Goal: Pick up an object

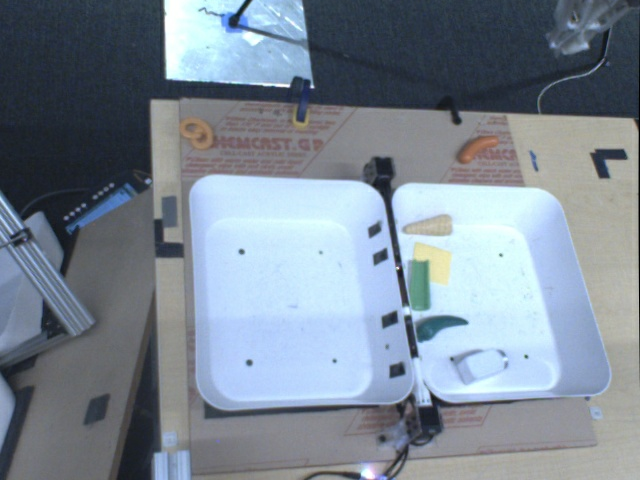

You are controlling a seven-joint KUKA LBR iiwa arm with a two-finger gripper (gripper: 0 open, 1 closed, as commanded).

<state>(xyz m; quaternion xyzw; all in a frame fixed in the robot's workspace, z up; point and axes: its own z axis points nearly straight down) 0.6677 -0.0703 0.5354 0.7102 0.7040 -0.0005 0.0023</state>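
The hand [585,13] is being seen at the top right corner, over the dark floor [80,58] and well apart from both bins; it is blurred, and whether it is open or closed cannot be told. Nothing is being seen held in it.

Five things are being carried by the right bin [560,268], all lying toward its left half, well below and to the left of the hand. One pale cone-shaped piece [428,226] is lying near the bin's upper left. One yellow flat piece [433,263] is lying just below it, with one green oblong block [419,284] touching or overlapping its left edge. One dark green curved piece [439,326] is lying lower down, and one white-grey object [478,365] is lying near the bin's lower edge. Nothing is being seen lying on top of these five.

The left bin [290,288] is standing beside the right one, the two being joined along a dark strip of clips [395,288].

On the surface [330,138] behind the bins, one orange sausage-shaped thing [478,149] is lying above the right bin, one tan ring-shaped thing [197,133] is lying above the left bin, and one yellow and blue clamp [300,103] is standing at the far edge. One shiny sheet [235,28] is lying on the floor beyond.
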